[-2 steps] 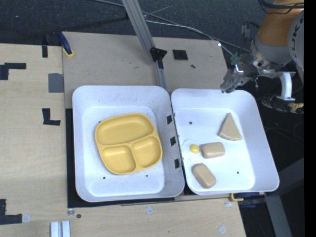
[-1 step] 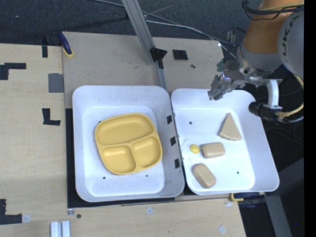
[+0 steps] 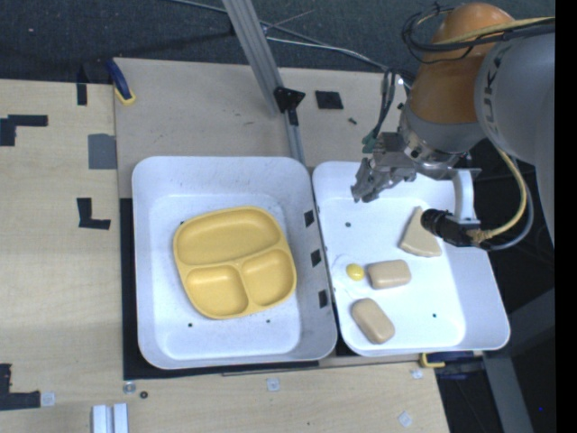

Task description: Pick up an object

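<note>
My gripper (image 3: 368, 188) hangs over the far left part of the right bin (image 3: 478, 327), fingers pointing down, with nothing visible between them. In that bin lie a tan wedge-shaped piece (image 3: 418, 236), a tan rectangular block (image 3: 389, 274), a small yellow ball (image 3: 355, 272) and a tan oval piece (image 3: 372, 321). All of them rest nearer the front of the bin than the gripper and apart from it. The wedge is partly covered by a black fitting on the arm.
The left bin (image 3: 153, 188) holds a yellow three-compartment plate (image 3: 235, 262). A grey pole (image 3: 257, 48) slants down at the back between the bins. The arm's cable (image 3: 516, 207) loops over the right bin's right side.
</note>
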Controlling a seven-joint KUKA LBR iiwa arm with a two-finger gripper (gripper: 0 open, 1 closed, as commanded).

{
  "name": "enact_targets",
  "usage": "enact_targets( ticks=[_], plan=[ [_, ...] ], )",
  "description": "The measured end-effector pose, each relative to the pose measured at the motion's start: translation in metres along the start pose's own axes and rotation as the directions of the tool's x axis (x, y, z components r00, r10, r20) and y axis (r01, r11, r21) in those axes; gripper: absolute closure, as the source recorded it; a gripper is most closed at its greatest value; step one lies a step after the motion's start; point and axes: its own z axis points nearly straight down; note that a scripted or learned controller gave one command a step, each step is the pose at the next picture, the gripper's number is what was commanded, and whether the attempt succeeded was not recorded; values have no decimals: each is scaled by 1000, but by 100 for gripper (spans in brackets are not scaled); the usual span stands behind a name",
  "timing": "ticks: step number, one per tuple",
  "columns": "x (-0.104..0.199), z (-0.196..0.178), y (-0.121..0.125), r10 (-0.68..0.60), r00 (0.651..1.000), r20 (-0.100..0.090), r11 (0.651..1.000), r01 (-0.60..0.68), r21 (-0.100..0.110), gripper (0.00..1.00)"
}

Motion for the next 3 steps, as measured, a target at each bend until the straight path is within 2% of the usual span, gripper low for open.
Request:
enact_targets(
  ticks=[1,3],
  plan=[
    [40,3,-14,2,1000,1,1000,-2,-1,100],
    [140,1,-66,-1,1000,0,1000,1,0,100]
  ],
)
